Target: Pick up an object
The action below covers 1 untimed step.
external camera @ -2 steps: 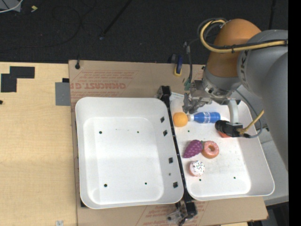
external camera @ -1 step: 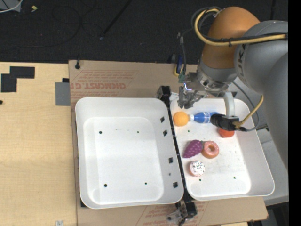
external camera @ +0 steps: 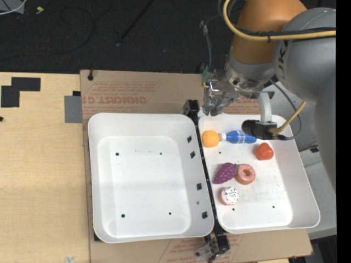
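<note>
My gripper (external camera: 213, 106) hangs over the far left corner of the right bin (external camera: 305, 200), just above and behind an orange ball (external camera: 210, 138). Right of the ball lies a blue bottle (external camera: 239, 137) with a white cap, and further right a red fruit (external camera: 264, 151). Nearer the front lie a purple bunch of grapes (external camera: 224, 173), a pink donut (external camera: 245, 174) touching it, and a white-and-pink cupcake (external camera: 230, 195). I see nothing held at the gripper.
The left bin (external camera: 104, 201) stands beside the right one, with a black-clipped divider wall (external camera: 200, 169) between them. Both rest on a cardboard sheet (external camera: 137, 95) over the wooden bench. The grey arm (external camera: 307, 53) reaches in over the right bin's far right side.
</note>
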Available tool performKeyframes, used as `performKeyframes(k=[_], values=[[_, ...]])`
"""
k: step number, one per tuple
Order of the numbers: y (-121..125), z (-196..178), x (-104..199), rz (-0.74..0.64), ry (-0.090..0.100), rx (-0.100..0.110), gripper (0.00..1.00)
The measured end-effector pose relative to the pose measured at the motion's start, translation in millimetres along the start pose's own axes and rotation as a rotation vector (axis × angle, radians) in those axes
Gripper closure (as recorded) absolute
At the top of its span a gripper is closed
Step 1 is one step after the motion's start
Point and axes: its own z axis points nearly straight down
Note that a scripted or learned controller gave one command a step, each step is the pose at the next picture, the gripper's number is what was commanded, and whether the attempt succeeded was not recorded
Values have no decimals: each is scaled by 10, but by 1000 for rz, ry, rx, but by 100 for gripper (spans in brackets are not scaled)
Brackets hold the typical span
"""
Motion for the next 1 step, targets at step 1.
performKeyframes(k=[1], values=[[0,-306,298,0,0,2,100]])
